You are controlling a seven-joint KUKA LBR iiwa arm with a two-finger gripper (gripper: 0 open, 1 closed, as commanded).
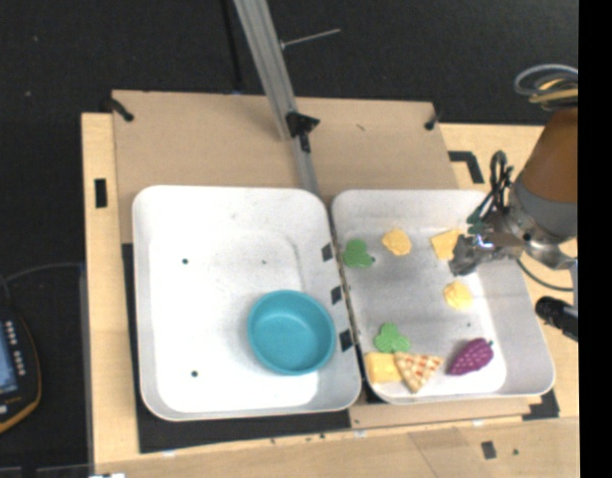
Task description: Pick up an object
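Camera view, step in hand: the approach is judged to be under way; no object is seen lifted, and every item is seen lying on a bin floor.
Hand (467,255): placed low over the upper right part of the right bin, reached in from the right below the orange band of the arm (554,172); whether it is released or clenched cannot be told at this size.
Nearest candidates: a yellow wedge (445,243), just beside the hand on its left, possibly touching; a yellow lump (458,294), just below the hand.
Next move, as judged: the hand is to be centred over one yellow piece, lowered to the bin floor and closed; both pieces are small and flat, so a miss or a slip is held likely.
Right bin (519,366): also catalogued are a yellow piece (396,241) near the top, a green piece (358,255) by the left wall, a green leaf (391,339), a yellow block (381,367), a pizza slice (418,369) and a purple grape bunch (470,356) along the lower edge.
Left bin (186,227): one teal bowl (290,332), upright, at the lower right.
Desk (206,137): both bins are borne side by side, touching.
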